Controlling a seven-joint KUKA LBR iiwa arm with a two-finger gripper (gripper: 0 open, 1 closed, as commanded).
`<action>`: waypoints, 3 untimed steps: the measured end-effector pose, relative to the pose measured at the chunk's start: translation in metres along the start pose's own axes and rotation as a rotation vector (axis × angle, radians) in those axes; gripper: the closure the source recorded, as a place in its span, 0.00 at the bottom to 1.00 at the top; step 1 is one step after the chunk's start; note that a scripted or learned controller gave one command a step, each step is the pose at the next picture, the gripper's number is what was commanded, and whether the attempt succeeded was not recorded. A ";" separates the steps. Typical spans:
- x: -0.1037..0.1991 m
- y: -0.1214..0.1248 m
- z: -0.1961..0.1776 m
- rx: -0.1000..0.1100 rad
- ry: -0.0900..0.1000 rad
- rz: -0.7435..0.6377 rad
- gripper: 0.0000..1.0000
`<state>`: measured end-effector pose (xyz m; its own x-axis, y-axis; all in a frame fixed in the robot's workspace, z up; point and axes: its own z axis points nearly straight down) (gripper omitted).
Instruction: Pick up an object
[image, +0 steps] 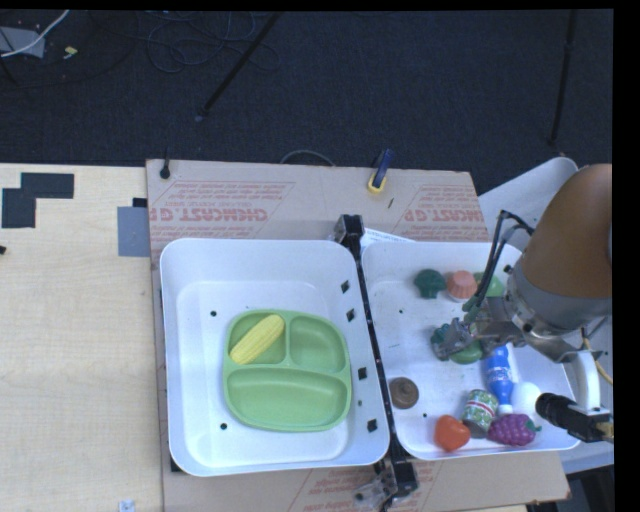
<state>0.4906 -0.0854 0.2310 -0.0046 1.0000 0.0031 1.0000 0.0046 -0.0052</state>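
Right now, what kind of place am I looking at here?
Most likely a robotics lab set up for grasping trials: a robot arm reaches over two white bins, toy food like the corn lies in them, and cables trail across the dark floor.

The grey arm (565, 270) with its orange band enters at the frame's right, its gripper (455, 338) pointing left and low.

Blue-and-yellow clamp (380, 172) on cardboard (300, 205)

Pale wood bench (70, 340), cardboard sheet (260, 205) on it, two white bins (190, 300) on the cardboard
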 end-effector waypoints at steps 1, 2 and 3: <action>0.049 0.008 0.013 0.003 -0.001 0.000 1.00; 0.099 0.026 0.001 0.000 -0.001 -0.001 1.00; 0.155 0.035 0.006 0.002 -0.002 -0.001 1.00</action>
<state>0.5244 0.0693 0.2249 -0.0058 1.0000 0.0012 1.0000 0.0058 -0.0068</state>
